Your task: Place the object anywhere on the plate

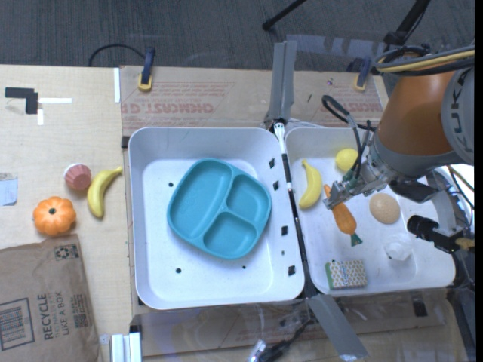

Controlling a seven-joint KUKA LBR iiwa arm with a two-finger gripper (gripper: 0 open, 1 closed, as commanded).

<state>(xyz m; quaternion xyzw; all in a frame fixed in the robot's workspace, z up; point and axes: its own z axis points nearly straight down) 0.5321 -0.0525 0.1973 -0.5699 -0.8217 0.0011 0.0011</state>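
Note:
A blue three-compartment plate [219, 208] lies in the middle of the left bin [151, 277]. My gripper [339, 192] hangs low in the right bin [423, 281], directly over the upper end of an orange carrot [345, 219]. The carrot points toward the front with its green tip at the near end. Whether the gripper touches the carrot is unclear. A yellow banana [310, 184] lies just left of the gripper by the bin's left wall. A yellow lemon [346, 159] sits just behind the gripper.
In the right bin a tan egg-shaped object [384, 207] lies right of the carrot, beside a small white object [397, 249], with a speckled box [346, 274] at the front. Left of the bins lie a banana [100, 191], a small pumpkin [54, 216] and a pink fruit [78, 176].

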